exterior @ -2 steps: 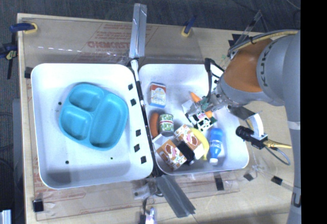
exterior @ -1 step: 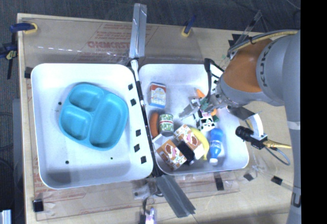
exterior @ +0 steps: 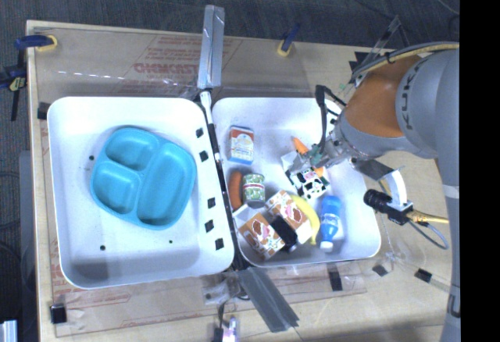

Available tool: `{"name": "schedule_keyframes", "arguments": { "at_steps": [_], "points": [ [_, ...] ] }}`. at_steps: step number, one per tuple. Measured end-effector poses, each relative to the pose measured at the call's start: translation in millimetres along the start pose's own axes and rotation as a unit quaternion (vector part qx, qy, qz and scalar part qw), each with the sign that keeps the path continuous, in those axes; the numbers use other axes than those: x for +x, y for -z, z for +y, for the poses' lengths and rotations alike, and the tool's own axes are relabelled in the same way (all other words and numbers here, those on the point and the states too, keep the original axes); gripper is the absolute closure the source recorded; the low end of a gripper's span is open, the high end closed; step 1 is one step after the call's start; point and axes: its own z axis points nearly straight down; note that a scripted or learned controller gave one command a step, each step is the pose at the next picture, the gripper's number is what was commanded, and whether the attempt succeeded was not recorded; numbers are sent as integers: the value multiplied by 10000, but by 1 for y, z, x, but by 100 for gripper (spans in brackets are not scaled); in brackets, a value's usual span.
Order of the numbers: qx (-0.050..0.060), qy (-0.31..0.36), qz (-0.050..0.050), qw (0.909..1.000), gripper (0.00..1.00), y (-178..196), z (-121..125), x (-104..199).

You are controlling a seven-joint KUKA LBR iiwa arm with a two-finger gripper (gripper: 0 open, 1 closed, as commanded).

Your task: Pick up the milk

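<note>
Reaching in from the right, the arm (exterior: 406, 110) hangs its gripper (exterior: 319, 157) low over the right bin (exterior: 269, 110), right above the milk (exterior: 311, 181), a small cow-patterned carton lying near the bin's middle. Whether the gripper is spread or pinching the carton cannot be told; the wrist hides it. A carrot (exterior: 299, 144) sits just behind the carton and a blue bottle (exterior: 330, 222) just beside it, so the approach seems steep to avoid them. A blue tray (exterior: 144, 175) lies in the left bin (exterior: 70, 254).
</note>
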Motion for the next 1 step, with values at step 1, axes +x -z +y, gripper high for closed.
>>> {"name": "schedule_keyframes", "arguments": {
  "at_steps": [1],
  "points": [
    [0, 2, -1, 10000, 0, 0, 0, 0]
  ]
}}
